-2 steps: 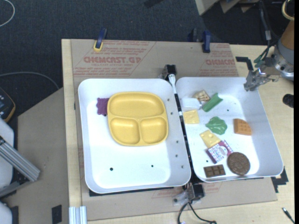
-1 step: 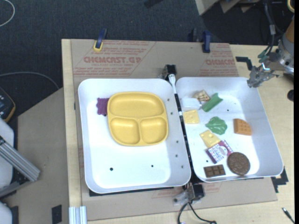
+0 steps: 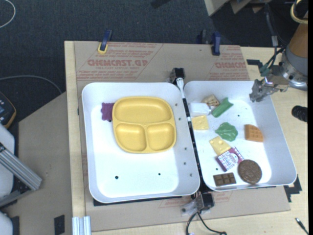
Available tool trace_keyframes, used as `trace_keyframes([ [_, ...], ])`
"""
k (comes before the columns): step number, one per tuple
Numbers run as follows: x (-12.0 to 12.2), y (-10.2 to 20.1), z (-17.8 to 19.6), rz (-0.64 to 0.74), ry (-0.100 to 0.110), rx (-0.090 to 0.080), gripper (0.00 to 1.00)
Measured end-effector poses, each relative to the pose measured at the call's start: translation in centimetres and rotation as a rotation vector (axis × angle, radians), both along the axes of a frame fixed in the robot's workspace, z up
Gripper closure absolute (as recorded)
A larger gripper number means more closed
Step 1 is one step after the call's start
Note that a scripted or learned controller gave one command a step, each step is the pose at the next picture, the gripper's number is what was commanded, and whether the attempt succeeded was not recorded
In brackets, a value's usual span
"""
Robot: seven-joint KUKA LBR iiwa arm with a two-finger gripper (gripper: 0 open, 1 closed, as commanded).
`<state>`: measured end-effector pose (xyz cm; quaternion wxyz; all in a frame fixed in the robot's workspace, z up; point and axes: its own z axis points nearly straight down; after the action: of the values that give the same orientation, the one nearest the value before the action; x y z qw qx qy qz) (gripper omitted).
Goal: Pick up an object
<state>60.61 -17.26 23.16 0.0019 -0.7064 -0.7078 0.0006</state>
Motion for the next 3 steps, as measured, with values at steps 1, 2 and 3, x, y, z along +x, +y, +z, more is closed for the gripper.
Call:
trace_keyframes([
  [1, -3.2, 2.6, -0.4, 0.0, 0.0, 0.0, 1.0],
  [2, -7.6, 6.2, 0.4, 0.0, 0.001, 0.001, 1.0],
  [3, -11.3, 9.2, -1.4, 0.0, 0.003, 0.001, 1.0],
])
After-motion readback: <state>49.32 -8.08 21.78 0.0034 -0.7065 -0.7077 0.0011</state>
